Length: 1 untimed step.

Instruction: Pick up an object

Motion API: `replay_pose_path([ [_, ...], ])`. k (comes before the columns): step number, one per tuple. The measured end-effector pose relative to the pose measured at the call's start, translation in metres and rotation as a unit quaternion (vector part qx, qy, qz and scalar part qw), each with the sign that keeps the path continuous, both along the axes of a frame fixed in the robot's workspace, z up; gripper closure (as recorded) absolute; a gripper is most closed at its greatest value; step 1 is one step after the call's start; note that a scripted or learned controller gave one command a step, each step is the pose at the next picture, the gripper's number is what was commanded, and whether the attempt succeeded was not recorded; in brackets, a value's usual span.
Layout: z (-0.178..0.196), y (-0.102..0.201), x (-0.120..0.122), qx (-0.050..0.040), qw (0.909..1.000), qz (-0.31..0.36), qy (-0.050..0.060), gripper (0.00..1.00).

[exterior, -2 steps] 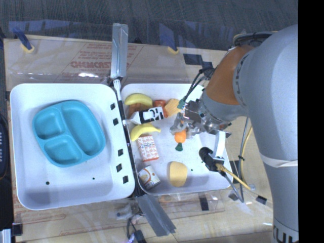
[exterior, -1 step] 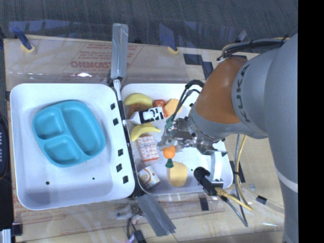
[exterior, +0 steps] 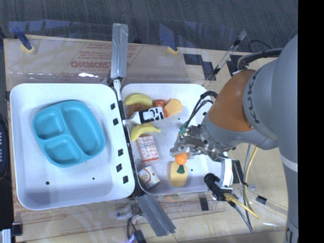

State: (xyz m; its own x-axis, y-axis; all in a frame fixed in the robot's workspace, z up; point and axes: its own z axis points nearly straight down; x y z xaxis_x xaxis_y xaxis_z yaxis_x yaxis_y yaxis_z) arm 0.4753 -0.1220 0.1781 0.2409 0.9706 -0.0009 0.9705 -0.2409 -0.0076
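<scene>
Right white bin [exterior: 195, 92] — hand [exterior: 183, 148] low just above the orange-topped yellow toy [exterior: 178, 172], finger spread impossible to tell.

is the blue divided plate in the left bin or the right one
In the left white bin: the blue three-compartment plastic plate lies flat on its floor.

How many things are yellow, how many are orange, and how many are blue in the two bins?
Yellow: 3, the upper banana, the lower banana and a pale yellow block.
Orange: 2, a small orange piece under the gripper and a ridged orange piece.
Blue: 1, the divided plate.
Total: 6
</scene>
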Motion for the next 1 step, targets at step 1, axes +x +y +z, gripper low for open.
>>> replay_pose_path([
  [1, 0.0126, 0.0432, 0.0014, -0.0001, 0.9995, -0.031, -0.002, 1.0],
])
